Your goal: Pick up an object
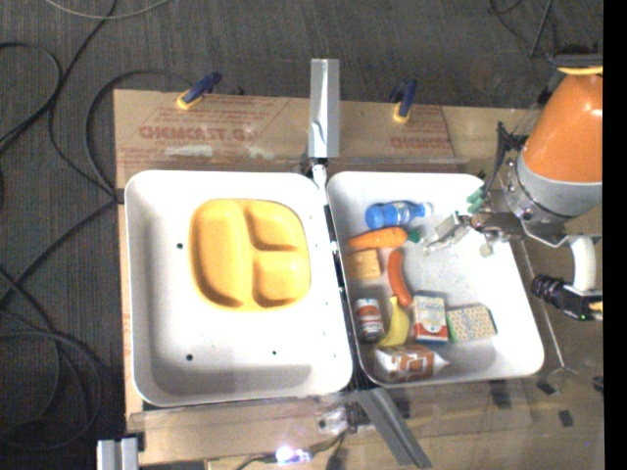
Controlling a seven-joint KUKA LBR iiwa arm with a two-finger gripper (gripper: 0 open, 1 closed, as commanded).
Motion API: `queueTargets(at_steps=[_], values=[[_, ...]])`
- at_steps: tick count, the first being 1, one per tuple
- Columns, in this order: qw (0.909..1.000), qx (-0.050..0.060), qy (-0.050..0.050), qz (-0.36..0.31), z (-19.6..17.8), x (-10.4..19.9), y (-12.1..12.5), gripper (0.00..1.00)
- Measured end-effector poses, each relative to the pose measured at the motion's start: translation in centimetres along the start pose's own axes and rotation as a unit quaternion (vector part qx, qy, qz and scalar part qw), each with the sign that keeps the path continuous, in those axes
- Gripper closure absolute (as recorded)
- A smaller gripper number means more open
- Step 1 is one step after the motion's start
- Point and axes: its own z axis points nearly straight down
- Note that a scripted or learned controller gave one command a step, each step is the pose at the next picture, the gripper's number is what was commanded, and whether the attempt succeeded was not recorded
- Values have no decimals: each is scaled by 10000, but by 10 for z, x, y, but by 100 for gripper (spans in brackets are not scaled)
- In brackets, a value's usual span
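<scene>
Presently, your jaws (pixel 458 231) hang over the upper right part of the right bin (pixel 509 302), the two bright fingers spread apart with bare white floor showing between them, nothing held. Step in hand, as you may judge it: the approach, before any grasp; no object has yet been taken. Nearest candidates, listed outward: blue bottle (pixel 397 211), lying on its side just left of the jaws; orange carrot (pixel 378 238), just below the bottle; red sausage (pixel 397 276), lying lengthways below that. Next move calls for you to shift left or down toward one of these, centre the fingers across its narrow width, then descend and close. Further contents of the right bin: tan block (pixel 364 262) under the carrot; small can (pixel 368 318); yellow banana (pixel 396 328) beside the can; red-and-white carton (pixel 430 318); green speckled sponge (pixel 471 323) to the carton's right; brown packet (pixel 409 362) at the lower wall. These lower items crowd together, touching or nearly so; you would find them harder to take singly. Left bin (pixel 157 331): one yellow compartment tray (pixel 251 253), well apart from the jaws. Both bins sit side by side on the bench.
</scene>
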Motion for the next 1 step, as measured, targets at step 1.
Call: queueTargets(at_steps=[1], values=[[9996, -1, 0, 281, 141, 41, 51, 0]])
